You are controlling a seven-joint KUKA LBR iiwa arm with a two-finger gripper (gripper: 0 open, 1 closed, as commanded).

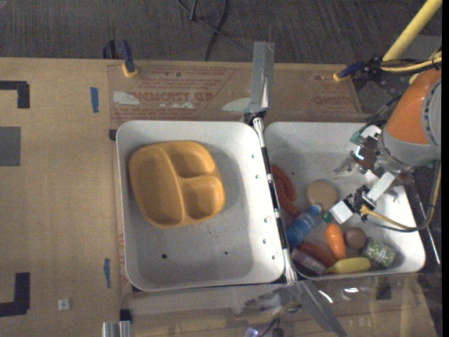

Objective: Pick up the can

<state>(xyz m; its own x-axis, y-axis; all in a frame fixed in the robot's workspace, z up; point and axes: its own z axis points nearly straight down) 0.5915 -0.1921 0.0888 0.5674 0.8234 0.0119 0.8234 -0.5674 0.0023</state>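
Note:
The can (381,253), green with a pale end, lies on its side in the front right corner of the right bin (309,142). It rests beside a brown ball (356,238) and a yellow banana (349,265). My gripper (356,157) hangs over the back right part of the same bin, well behind the can and apart from it. Nothing shows between the gripper and the can except the wrist's own fittings.
A carrot (334,241), a blue bottle (303,223), a tan disc (323,192), a red sausage (284,188) and a dark item (306,262) crowd the right bin's front left. The left bin (210,258) holds an orange divided plate (177,182).

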